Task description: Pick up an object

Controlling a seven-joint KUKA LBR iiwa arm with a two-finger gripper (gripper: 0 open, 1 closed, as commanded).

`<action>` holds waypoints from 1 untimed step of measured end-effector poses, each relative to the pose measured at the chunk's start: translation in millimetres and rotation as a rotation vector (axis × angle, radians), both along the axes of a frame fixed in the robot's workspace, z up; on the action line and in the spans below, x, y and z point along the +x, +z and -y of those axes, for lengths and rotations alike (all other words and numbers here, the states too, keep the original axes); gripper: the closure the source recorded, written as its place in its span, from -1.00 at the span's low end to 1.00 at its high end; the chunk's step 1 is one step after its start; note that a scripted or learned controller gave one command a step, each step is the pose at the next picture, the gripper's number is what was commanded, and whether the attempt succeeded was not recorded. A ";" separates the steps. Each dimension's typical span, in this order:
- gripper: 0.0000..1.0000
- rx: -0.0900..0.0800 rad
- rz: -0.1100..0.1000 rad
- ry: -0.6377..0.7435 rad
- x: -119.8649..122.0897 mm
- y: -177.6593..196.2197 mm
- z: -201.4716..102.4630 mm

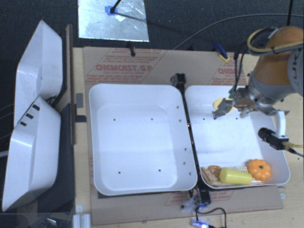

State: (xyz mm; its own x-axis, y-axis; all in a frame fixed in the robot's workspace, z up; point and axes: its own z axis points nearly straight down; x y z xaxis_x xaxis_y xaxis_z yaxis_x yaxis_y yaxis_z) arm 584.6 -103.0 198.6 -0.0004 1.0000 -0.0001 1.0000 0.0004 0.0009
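Where the right bin (204,141) meets its near wall, three things lie in a row: a pretzel (212,171) at the left, a yellow piece (234,176) beside it and touching it, and an orange pumpkin (259,169) at the right, close against the near right corner. Something small and white (242,168) sits between the yellow piece and the pumpkin; what it is cannot be told. Left of this bin, the left bin (137,141) shows only its white floor with a few dark dots. A dark divider (189,132) runs near to far between the two bins, and both rest on a cardboard sheet (123,66) printed with red letters. Farther back in the right bin, the gripper (222,109) hangs over the far part of the floor, well apart from the three things at the near wall. A pale yellow thing (219,102) shows at its fingertips; whether the fingers are apart, together or clamped on it cannot be told. Behind the gripper the arm (278,65) rises to the right, grey below and orange above. Beyond the cardboard, a shiny metal plate (114,13) lies on the dark floor. Two more white bins (33,127) lean at the far left.
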 end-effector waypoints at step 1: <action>-1.00 0.000 -0.008 -0.005 -76.3 -75.9 36.2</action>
State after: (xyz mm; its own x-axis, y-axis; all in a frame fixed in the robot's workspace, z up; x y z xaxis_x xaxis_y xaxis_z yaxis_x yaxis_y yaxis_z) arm 508.2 -139.3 122.7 0.0051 1.0000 -0.0001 1.0000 -0.0051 -0.0067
